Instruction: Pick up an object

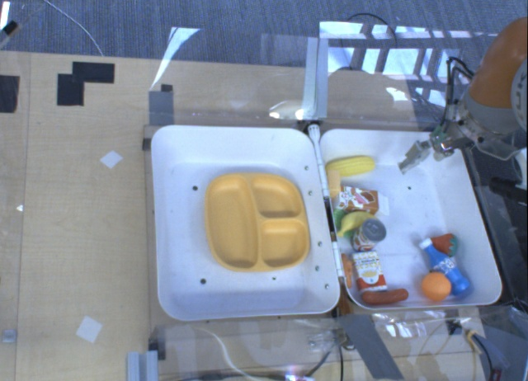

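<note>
1. While the jaws [415, 157] hang apart and empty just right of the corn cob [351, 165], descending there meets bare right bin [429, 206] floor.
2. Objects beside the corn are crowded; fingers may snag two.

Grey arm [518, 103], orange band, small metallic hand [415, 157].
</note>
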{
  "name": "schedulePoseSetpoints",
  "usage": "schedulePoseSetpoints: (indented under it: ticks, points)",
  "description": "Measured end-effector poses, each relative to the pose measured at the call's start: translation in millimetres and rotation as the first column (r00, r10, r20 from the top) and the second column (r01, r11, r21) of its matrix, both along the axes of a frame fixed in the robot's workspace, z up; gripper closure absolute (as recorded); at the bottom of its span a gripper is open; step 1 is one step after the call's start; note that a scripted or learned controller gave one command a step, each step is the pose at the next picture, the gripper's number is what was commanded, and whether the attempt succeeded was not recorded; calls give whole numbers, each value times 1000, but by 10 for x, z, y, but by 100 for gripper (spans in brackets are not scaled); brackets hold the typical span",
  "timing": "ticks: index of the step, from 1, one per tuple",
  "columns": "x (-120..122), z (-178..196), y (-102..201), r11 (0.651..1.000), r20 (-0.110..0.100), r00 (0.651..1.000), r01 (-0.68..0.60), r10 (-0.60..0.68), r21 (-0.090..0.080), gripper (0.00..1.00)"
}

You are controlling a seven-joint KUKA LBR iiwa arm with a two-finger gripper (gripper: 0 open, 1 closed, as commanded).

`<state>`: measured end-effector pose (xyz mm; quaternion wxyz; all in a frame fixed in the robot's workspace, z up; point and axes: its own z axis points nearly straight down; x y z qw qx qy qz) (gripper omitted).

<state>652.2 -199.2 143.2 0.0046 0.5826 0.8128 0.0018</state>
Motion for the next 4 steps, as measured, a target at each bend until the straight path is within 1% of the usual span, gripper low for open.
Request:
schedulePoseSetpoints:
  ticks: [1,2,3,4]
  points:
    - [19,-433,-49,925,-5,925,380,-380,3,0]
    - [-135,-563,313,969,-2,969,248,-248,3,0]
    - [-424,-442,1130,912,-5,912,409,-409,8,0]
    - [138,-570,831,956,-26,956,293,-293,-1,0]
